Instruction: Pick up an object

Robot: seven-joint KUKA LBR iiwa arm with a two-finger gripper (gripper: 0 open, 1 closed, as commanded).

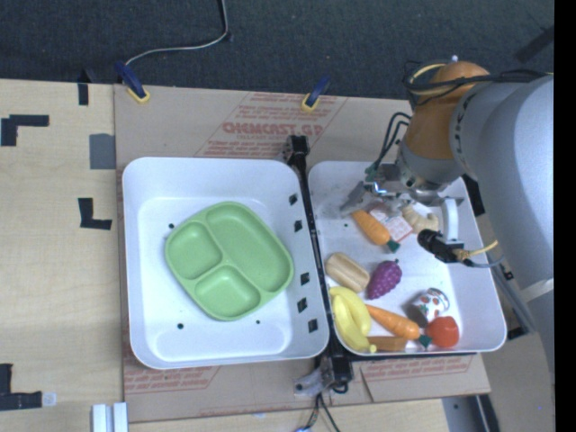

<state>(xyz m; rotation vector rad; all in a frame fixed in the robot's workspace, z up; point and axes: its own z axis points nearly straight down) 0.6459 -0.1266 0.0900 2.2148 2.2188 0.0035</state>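
sitting in the left bin is a green divided plate, lying flat and turned at a slant, with three compartments. just beside it, past the black clips on the shared wall, the right bin holds the toy foods. near its front left corner lie a yellow banana and, above it, a tan bread roll. a purple grape bunch lies just right of the roll, and an orange carrot stretches below the grapes. further right, in the front corner, a red tomato touches a small dark and white item. toward the back of this bin the gripper hangs low over a second orange carrot and a pale packet; how far the jaws stand apart cannot be told, and nothing shows clearly between them.
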